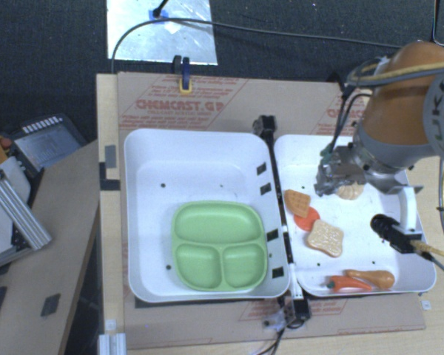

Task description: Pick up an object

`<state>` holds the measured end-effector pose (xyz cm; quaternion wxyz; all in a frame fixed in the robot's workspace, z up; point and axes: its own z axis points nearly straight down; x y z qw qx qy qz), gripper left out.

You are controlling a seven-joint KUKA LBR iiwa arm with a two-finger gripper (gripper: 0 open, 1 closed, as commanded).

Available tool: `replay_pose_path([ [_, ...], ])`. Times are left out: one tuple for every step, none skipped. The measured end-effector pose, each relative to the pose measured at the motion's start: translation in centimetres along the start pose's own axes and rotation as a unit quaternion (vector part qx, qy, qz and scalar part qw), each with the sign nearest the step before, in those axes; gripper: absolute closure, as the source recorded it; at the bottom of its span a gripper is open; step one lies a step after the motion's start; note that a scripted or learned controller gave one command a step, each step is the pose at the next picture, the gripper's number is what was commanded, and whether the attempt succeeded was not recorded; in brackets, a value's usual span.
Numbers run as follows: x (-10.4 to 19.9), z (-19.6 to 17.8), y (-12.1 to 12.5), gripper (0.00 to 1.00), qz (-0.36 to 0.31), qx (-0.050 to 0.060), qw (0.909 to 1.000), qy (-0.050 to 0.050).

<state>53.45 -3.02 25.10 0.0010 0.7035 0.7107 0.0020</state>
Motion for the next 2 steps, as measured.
replay_pose_path([
  [4.4, 0.0, 1.3, 1.00, 0.001, 0.000, 1.0000, 0.000],
  [9.9, 0.0, 3.1, 1.00, 0.000, 0.001, 1.0000, 0.000],
])
